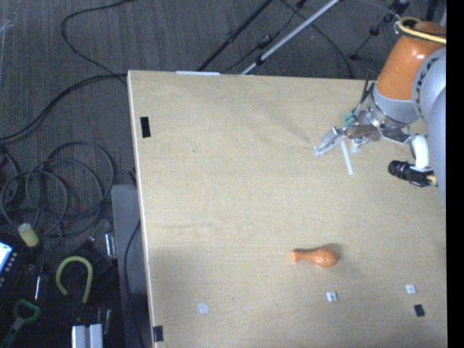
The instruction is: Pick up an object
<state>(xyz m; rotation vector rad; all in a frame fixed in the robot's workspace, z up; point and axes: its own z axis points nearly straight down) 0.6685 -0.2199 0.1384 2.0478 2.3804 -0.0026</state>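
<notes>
**Orange Gourd-Shaped Object Waits at Five O'Clock, Gripper Aloft at Two**

Lying on its side on the tan bench top (217, 194), toward five o'clock: a small orange gourd-shaped object (316, 257), bulbous at its right end and tapering to a narrow neck on the left. Well apart from it, up at two o'clock, the gripper (335, 148), with pale thin fingers (347, 160) splayed apart and nothing between them.

Probably light, judging by its look; smooth and rounded, so likely to roll or squirt out of a pinch. Stiff or squashy: not possible to tell. Best hold, as a guess: across the fat bulb, jaws square to the long axis, or at the neck where the taper narrows.

No brand, label or readable writing anywhere. A few small black (145, 127) and white markers (331, 296) on the bench, too tiny to read.
</notes>
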